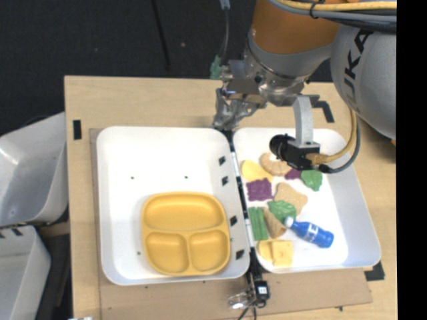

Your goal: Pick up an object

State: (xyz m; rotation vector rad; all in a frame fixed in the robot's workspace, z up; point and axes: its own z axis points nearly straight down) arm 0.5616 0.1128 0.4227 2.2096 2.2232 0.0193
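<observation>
kuka arm [307, 19] comes in from the right, wrist hanging over the back edge of the bench near the wall btwn the two bins. gripper [227, 119] sits low at the top of that divider, above no object in particular. can't tell if it's released or clenched; that end is dark clutter from this angle, nothing visibly in its grip.

left bin [127, 159] holds a yellow divided tray [185, 233], 3 compartments, lying flat toward the front. right bin [353, 225] has the pile of small toy food: blue bottle [312, 233] w/ white cap lying on its side, purple piece [259, 189], yellow block [280, 252], green strip [257, 223] along the divider, green leafy piece [311, 179], tan cookie-like bits [291, 197]. a black camera unit [293, 151] on a bracket hangs over the back of that pile.

task is any object, none picked yet. best bet imo = blue bottle: looks light, rigid plastic, smooth so prob slippery, and round so it could roll. take it across the body, mid-length, jaws square to its long axis. it's at the pile's front-right edge, w/ open bin floor on the far side. flat pieces look thin and packed touching each other, harder to get under. tray looks too wide for a 2-finger pinch except at the rim.
</observation>
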